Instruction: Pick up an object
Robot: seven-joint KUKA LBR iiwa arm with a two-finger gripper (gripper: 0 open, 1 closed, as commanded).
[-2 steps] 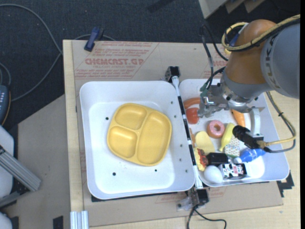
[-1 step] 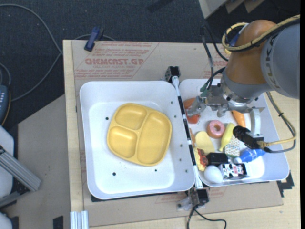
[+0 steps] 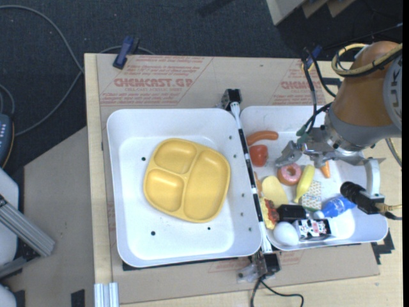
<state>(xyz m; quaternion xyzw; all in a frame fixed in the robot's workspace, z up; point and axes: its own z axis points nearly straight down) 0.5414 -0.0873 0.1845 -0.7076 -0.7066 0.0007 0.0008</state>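
The pincer (image 3: 305, 151) hangs over the right bin (image 3: 364, 234), its metal fingers spread apart with nothing between them, poised just above and to the right of the pink doughnut (image 3: 291, 173). Whether any finger touches a toy I cannot tell. The right bin holds a crowd of small things: one orange hot dog (image 3: 262, 135) near the bin's far left corner, lying with its long axis roughly left to right and its right end tipped slightly toward the far side; one red tomato-like piece (image 3: 258, 154) just below it; one pink doughnut lying flat; one yellow banana (image 3: 306, 180) just right of the doughnut, its long axis running steeply from upper right to lower left; one pale yellow chip-like piece (image 3: 273, 188) beside the divider; one small orange carrot (image 3: 326, 169) by the pincer; one blue object (image 3: 334, 206); one white egg (image 3: 285, 233) at the near edge; and a black-and-white packet (image 3: 312, 228) next to it. The left bin (image 3: 128, 235) holds one yellow divided plate (image 3: 186, 180) with three compartments, lying flat and turned at a slant. Both bins sit side by side on the surface (image 3: 179, 78).
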